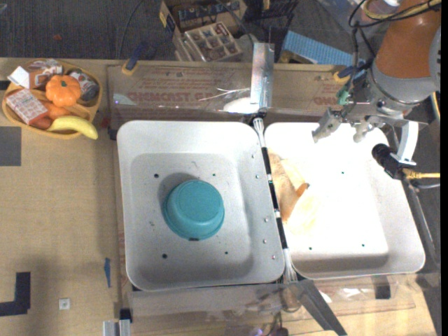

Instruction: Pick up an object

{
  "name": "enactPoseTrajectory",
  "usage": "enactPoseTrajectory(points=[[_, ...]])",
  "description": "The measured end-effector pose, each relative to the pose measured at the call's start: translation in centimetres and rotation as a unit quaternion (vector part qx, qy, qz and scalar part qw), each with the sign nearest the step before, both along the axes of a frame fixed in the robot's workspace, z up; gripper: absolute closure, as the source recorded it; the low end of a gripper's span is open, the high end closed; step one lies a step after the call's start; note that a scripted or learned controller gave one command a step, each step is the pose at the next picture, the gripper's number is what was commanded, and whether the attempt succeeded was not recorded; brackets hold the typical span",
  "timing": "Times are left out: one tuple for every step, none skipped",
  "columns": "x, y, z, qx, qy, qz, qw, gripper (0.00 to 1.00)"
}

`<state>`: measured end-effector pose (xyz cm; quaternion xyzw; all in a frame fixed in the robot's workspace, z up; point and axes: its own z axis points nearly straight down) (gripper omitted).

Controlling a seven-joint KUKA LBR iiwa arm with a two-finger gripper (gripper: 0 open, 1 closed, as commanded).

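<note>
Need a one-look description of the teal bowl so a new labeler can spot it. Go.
Start from the two white bins side by side on the bench and take the left bin. The teal bowl sits near its middle, upside down with its round base facing up. It is the one solid blue-green thing there; the right bin holds pale tan and orange pieces against its left wall.

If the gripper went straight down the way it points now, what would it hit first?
Probably the bare floor of the right bin near its back edge. The gripper, fingers apart, hangs over that bin's upper part, with nothing between the fingers. The orange-tan objects lie to the left of that line, though depth is hard to judge.
</note>
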<state>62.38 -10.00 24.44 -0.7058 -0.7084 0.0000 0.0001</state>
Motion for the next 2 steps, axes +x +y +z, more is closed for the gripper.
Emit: enactPoseTrajectory(points=[[-1.6, -1.6, 6.1, -0.0008, -0.002, 0.019, 0.9998, 0.0], [-2.3, 3.4, -5.9, -0.0001, -0.001, 0.067, 0.9977, 0.0]])
